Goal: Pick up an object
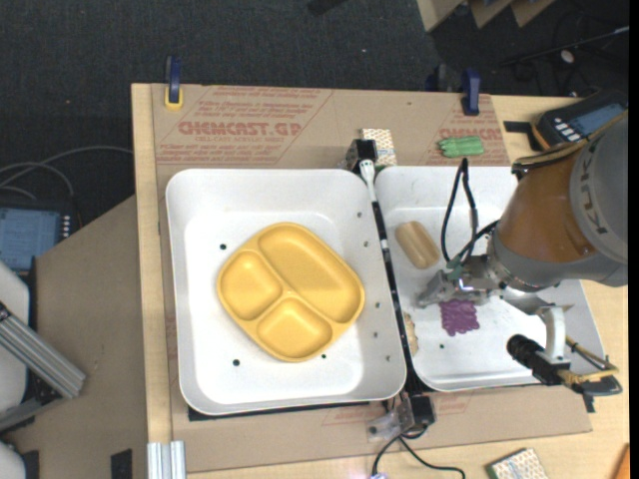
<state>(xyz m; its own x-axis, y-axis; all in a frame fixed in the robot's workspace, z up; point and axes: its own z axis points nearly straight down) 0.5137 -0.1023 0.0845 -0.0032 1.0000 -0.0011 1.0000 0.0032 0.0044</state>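
The grey arm with its broad orange band (544, 213) reached in from the right and hung over the right-hand shallow white bin (489, 367), its wrist bent down toward the bin floor near the divide between the two bins. A black cable looped up from the wrist across the bin's far half. The metal two-finger gripper (451, 285) sat low at the end of the wrist, just above a small purple, bunch-shaped object (459, 316) lying on the bin floor; the gripper's tip was right at that object's upper edge, though whether it touched could not be told. Whether the claw stood apart or together could not be told either, as the wrist body hid it from above.

A tan, rounded cylinder-like object (417, 244) lay in the same bin, nearer the divide and just beyond the gripper. In the left-hand white bin (195, 267) rested a yellow plastic plate with three compartments (290, 289), roughly at its centre, well apart from the arm.
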